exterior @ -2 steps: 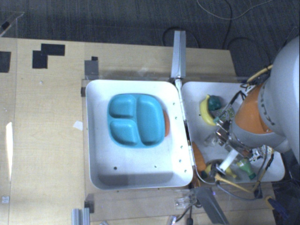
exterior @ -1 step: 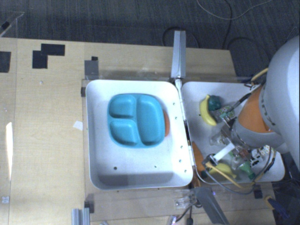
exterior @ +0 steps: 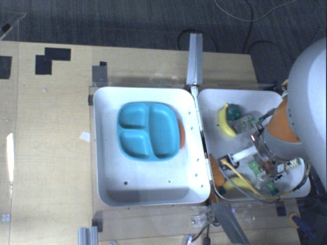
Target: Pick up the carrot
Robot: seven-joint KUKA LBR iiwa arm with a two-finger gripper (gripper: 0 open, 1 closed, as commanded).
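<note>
Entry: orange carrot [exterior: 218, 176], lower-left corner of the right-hand shallow white bin [exterior: 212, 98], partly hidden by clutter. Two-finger gripper [exterior: 265, 168], low in that bin, near but right of it; you cannot tell its state. Step: approach. Next: shift left, descend.

This is a robotics lab. Two white bins [exterior: 102, 188] sit clamped in metal brackets [exterior: 194, 60] on a plywood worktop [exterior: 46, 152]. Black tape marks [exterior: 51, 59] near its far left corner and loose cable [exterior: 245, 6] on grey carpet show it.

Wooden bench [exterior: 51, 137], two white bins [exterior: 148, 190], black patches [exterior: 51, 57]
</note>
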